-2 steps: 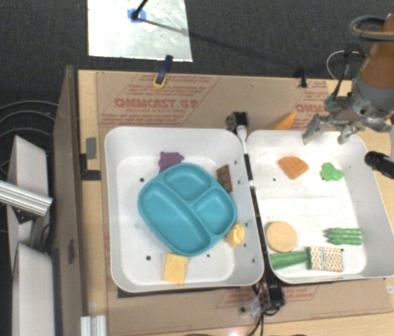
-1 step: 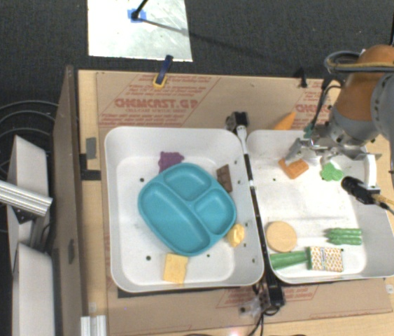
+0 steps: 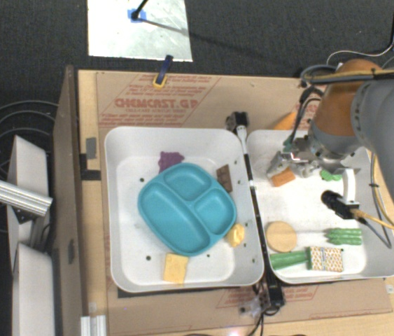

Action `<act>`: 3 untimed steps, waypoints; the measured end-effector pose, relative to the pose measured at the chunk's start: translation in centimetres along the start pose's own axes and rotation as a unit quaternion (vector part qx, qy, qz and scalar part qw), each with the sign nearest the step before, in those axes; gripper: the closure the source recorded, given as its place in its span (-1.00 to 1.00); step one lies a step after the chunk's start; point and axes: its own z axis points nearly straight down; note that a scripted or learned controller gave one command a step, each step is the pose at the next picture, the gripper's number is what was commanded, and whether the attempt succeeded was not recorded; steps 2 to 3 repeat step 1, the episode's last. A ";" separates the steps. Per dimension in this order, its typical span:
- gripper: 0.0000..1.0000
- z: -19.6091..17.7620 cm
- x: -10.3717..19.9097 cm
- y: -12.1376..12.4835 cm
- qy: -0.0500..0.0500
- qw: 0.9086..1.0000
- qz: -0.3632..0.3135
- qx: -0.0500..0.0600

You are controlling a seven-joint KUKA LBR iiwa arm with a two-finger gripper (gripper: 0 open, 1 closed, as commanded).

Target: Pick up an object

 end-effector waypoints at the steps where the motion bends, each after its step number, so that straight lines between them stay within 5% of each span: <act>1: 1.00 -1.2 -0.3 0.2 -0.001 1.000 0.000 -0.003; 3: 1.00 -1.2 -0.3 0.2 -0.001 1.000 0.000 -0.003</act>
